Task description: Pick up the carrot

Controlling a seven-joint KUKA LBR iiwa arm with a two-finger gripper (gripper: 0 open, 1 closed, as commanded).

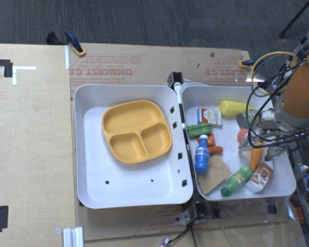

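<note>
The carrot, a short orange piece, lies in the right bin near its right wall, pointing toward the front. My gripper reaches in from the right, under the grey arm with its orange band. It hangs low over the carrot's far end, and its fingers stand apart on either side of that end. The carrot looks to be resting on the bin floor, and cables hide part of the wrist.
The right bin also holds a green bottle, a blue bottle, a yellow piece, a small carton, a brown wedge and a white packet just in front of the carrot. A yellow divided plate sits in the left bin.
</note>
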